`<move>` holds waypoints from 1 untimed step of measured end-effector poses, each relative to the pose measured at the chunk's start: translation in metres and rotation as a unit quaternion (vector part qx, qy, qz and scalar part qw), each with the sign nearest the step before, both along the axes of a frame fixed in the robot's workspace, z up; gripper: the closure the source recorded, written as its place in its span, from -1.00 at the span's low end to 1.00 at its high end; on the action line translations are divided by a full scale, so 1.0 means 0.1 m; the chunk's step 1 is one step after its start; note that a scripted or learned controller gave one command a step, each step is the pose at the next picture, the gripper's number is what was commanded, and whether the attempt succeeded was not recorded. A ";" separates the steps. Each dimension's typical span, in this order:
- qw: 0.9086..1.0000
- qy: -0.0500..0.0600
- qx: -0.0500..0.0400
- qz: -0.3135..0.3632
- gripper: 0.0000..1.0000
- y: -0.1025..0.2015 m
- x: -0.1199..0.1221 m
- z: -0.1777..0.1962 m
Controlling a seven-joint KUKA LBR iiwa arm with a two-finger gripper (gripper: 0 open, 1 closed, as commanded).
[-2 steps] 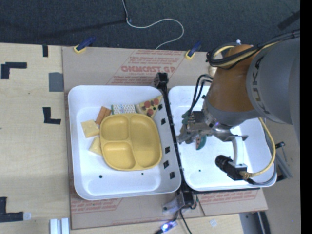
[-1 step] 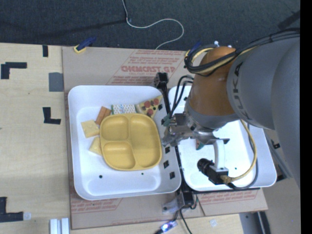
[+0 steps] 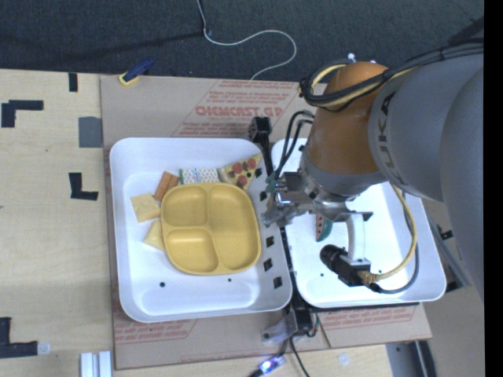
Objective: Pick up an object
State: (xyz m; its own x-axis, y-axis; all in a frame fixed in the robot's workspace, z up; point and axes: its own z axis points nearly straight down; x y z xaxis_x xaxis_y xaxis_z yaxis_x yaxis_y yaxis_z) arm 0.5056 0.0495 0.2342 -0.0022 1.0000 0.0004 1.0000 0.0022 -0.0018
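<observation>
The yellow divided plate [image 3: 211, 228] sits mid-left bin [image 3: 126, 210], covering a few flat toys. The claw [image 3: 324, 228] hangs just right of the plate, over the other bin; its opening I cannot tell. Descending there risks grabbing nothing.

one camera, high up, looking down at a slant

you look down from above the bench [image 3: 47, 210], tipped a bit so the far side sits at the top, where the dark floor [image 3: 94, 14] shows. the left bin [image 3: 122, 210] is in the middle and the right bin [image 3: 409, 289] is next to it, both fully in your picture. the arm [image 3: 424, 116] comes in from your right, close to the camera, so it looks big and hides part of the right bin.
</observation>
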 end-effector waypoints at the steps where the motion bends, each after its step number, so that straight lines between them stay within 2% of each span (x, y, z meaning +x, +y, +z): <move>1: 1.000 0.001 -0.001 -0.001 1.00 -0.11 0.00 -0.07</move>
